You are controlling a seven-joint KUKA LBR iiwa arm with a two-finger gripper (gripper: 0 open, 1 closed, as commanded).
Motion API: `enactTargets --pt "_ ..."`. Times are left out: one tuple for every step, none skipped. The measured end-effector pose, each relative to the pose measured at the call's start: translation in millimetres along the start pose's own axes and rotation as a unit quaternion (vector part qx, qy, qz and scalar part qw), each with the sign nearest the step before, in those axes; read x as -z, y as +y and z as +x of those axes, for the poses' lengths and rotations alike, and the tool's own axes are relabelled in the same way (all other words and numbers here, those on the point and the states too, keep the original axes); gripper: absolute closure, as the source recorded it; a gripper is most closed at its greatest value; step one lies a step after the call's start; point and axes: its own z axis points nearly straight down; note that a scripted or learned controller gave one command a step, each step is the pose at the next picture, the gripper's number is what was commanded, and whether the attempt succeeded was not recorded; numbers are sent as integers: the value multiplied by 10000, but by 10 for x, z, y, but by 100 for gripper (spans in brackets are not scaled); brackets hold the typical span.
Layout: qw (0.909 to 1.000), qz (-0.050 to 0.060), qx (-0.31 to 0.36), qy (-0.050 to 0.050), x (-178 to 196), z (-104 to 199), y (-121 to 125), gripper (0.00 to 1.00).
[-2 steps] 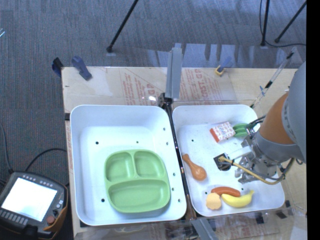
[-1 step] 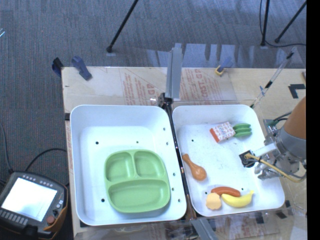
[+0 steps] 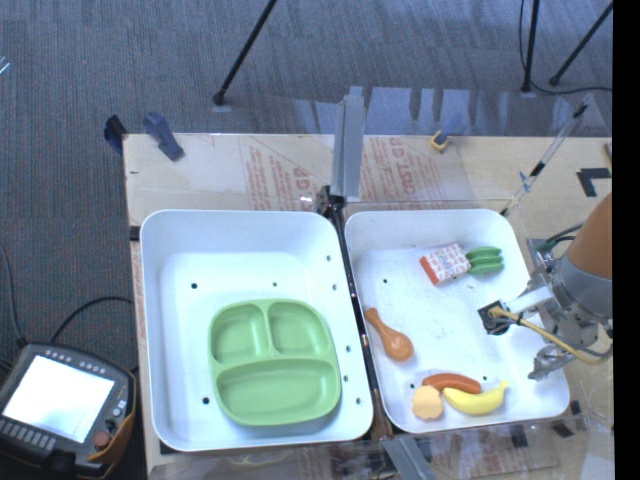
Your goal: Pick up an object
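The fingers [image 3: 541, 366] hang at the right-hand shallow white bin's [image 3: 400, 230] outer rim; open or shut, I can't tell from here. The yellow plastic toy banana [image 3: 476, 400] lies just inward of them, long axis roughly crosswise

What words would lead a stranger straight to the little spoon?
Find the view's right-hand white bin, then look at its left side, near the wall between the two bins. The spoon lies alone there: brownish-orange, with a thin handle and round bowl, unlike the yellow banana at the near edge or the red-white packet farther back.
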Motion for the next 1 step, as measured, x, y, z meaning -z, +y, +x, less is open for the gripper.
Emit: enactTargets --pt "10000 13 26 -13 -450 -173 -68 0"
